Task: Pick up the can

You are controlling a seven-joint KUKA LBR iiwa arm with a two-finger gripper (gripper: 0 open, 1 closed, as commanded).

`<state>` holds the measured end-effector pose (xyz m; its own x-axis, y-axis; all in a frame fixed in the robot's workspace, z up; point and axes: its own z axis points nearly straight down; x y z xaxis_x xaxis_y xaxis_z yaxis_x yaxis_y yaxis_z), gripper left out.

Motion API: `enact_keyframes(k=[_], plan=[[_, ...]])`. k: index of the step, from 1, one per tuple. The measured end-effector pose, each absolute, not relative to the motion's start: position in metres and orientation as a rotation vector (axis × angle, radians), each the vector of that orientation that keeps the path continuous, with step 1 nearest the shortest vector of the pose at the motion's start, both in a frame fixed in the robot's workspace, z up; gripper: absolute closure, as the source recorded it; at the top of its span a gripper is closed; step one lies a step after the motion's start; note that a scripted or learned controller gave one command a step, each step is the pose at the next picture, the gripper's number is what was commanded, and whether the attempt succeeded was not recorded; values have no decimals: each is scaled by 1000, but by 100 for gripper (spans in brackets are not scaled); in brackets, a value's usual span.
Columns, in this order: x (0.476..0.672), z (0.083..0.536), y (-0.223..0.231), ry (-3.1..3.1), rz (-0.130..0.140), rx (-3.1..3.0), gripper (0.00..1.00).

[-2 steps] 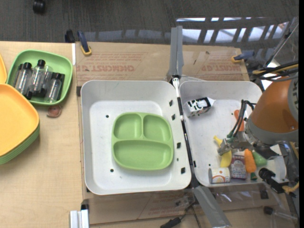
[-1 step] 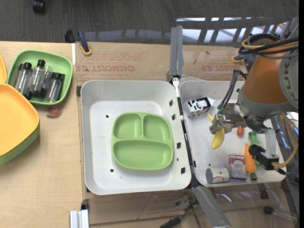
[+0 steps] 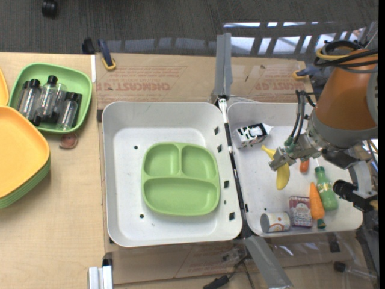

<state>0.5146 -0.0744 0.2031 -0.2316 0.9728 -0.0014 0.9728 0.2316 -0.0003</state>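
Note:
The can is small and white with an orange label, and lies on its side at the front left of the right bin. My gripper hangs over the middle of that bin, just above the top end of a yellow banana. It is well behind the can and apart from it. The grey arm with its orange band comes in from the right and hides the bin's back right corner.
Next to the can, toward the right, are a pink box, a carrot and a green bottle. A black-and-white box lies at the back. The left bin holds a green divided plate. Orange plates sit far left.

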Motion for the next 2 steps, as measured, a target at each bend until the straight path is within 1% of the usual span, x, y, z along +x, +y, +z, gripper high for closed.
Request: enact_keyframes(k=[1, 2], plan=[[569, 152, -140, 2193, -6, 2251, 100], [534, 134, -103, 2266, -5, 2179, 100]])
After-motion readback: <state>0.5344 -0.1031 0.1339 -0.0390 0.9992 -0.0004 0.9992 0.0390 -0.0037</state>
